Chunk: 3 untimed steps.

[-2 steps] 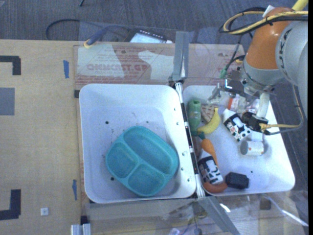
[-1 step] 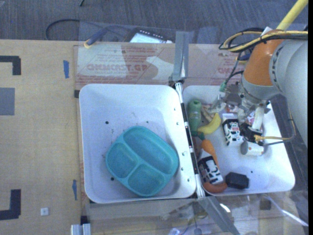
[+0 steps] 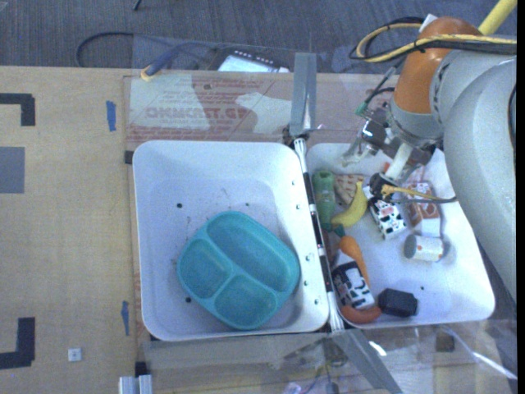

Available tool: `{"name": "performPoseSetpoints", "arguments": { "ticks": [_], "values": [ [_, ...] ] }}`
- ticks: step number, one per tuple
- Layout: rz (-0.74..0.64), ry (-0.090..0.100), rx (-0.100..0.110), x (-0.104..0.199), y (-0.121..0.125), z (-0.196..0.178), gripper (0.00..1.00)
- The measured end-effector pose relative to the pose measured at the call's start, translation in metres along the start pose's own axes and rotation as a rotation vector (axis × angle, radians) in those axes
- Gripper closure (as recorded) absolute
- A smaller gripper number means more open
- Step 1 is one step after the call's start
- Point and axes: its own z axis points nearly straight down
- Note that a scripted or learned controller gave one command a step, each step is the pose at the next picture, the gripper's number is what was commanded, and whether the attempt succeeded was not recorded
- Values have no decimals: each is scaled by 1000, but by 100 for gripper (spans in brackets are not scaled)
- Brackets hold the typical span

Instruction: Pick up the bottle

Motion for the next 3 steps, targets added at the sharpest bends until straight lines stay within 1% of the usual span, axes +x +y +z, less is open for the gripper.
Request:
{"name": "performPoseSetpoints", "arguments": {
  "ticks": [1, 2, 3],
  "values": [
    [-23, -8, 16, -3, -2, 41, 0],
    [58, 4, 30, -53, 36, 40, 0],
    [4, 1, 3, 62, -88, -58, 0]
  ]
}}
